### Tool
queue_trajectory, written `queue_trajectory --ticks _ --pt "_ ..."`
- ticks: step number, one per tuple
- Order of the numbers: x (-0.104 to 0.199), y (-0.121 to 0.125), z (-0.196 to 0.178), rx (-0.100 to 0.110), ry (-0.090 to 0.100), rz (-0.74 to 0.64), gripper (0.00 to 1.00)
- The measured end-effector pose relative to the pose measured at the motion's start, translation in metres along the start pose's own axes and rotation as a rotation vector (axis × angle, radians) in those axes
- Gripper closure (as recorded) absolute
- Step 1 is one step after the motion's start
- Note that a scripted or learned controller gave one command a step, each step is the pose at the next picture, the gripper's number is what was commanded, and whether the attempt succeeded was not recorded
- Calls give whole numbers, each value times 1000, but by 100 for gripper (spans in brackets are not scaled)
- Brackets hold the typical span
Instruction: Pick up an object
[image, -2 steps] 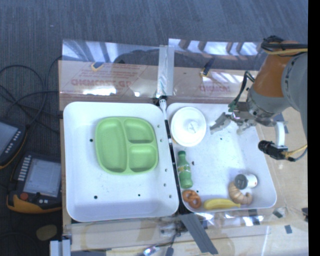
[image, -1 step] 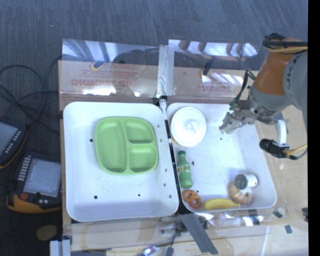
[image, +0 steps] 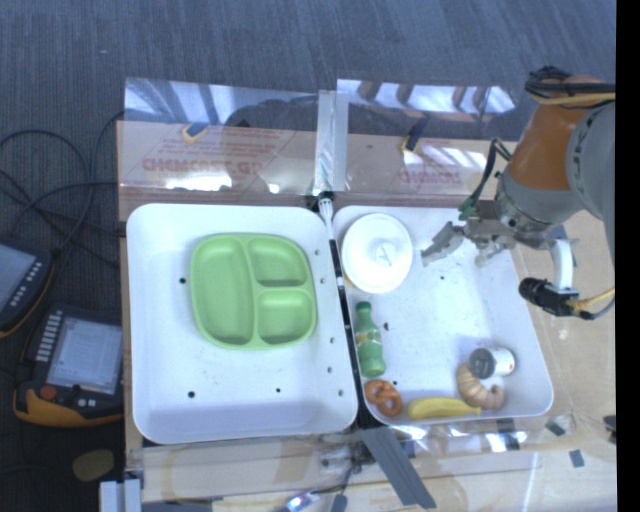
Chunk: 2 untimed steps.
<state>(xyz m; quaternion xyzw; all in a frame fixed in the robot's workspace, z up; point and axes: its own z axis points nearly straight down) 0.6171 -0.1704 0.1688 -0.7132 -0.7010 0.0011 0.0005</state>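
Hovering end effector (image: 462, 244), fingers spread, just right of white bowl (image: 377, 252).

I see the two-finger gripper (image: 462, 243), fingers spread, over the right white bin (image: 520, 330) near a round white bowl (image: 377, 252); a green compartment tray (image: 253, 290) lies left.

The right white bin (image: 528, 330) has open floor at frame centre-right. Obstacles: round white bowl (image: 377, 252) upper left, green plastic bottle (image: 369, 339) along the left wall, yellow banana (image: 443, 408) and brown croissant (image: 480, 388) at the bottom edge.
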Motion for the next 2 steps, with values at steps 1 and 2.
queue_trajectory --ticks 1,2 --pt "-45 -95 30 0 0 -94 0" --pt "-42 -124 77 -17 9 -192 0"
